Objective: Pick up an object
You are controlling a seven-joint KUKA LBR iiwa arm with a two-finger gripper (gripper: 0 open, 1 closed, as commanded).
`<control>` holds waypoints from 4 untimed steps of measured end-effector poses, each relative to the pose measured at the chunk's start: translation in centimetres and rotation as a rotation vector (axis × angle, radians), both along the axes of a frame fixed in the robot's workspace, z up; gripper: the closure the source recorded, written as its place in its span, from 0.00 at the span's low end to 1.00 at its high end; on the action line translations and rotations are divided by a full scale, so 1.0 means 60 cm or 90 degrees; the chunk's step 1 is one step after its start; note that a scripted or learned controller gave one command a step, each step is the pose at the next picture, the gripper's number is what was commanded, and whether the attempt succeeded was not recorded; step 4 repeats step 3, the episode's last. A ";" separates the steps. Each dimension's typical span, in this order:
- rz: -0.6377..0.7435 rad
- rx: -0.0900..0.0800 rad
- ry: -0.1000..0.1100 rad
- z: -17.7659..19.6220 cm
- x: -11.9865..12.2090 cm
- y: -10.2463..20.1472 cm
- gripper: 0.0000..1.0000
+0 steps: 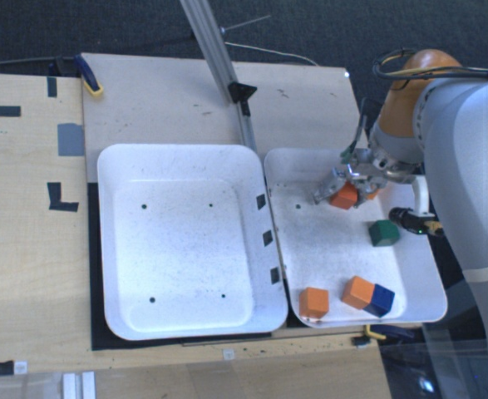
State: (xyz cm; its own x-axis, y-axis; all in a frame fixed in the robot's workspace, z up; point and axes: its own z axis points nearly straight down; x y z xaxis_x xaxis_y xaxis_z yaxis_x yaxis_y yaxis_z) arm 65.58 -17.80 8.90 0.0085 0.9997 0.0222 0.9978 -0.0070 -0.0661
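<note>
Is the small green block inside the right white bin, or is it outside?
Inside. The small green block lies on the floor of the right white bin, near its right wall.

The left bin (181,239) lies open to a reach; the right bin's (335,239) middle floor is bare. A green block (384,233) sits by its right wall; an orange cube (314,302), orange block (359,292) and blue block (382,299) crowd its near edge.

Tan bench (169,98) under two white bins (181,239)
</note>
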 end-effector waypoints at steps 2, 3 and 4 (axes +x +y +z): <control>0.010 -0.013 -0.042 0.049 -0.039 0.133 1.00; 0.011 -0.012 -0.048 0.180 0.028 0.264 1.00; 0.011 -0.012 -0.048 0.180 0.028 0.264 1.00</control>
